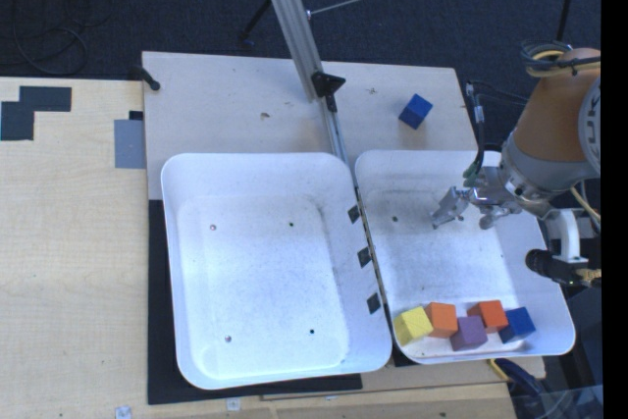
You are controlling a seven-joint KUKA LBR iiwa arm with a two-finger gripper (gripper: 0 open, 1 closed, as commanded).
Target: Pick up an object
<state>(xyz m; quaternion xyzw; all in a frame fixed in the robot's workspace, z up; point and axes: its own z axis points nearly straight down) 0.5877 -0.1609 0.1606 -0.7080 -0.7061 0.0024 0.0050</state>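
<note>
You are at the approach step: the two-finger gripper point(459, 208) hangs spread and empty above the right white bin point(432, 250), well apart from the 5 small coloured cubes point(467, 322) at its near edge, so next move toward them and descend.

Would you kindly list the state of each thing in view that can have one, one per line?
gripper: over the right bin, away from the blocks
yellow block: lying in the right bin, near edge
orange blocks: same row
purple block: same row
blue block in bin: same row
blue block on bench: outside both bins
</note>
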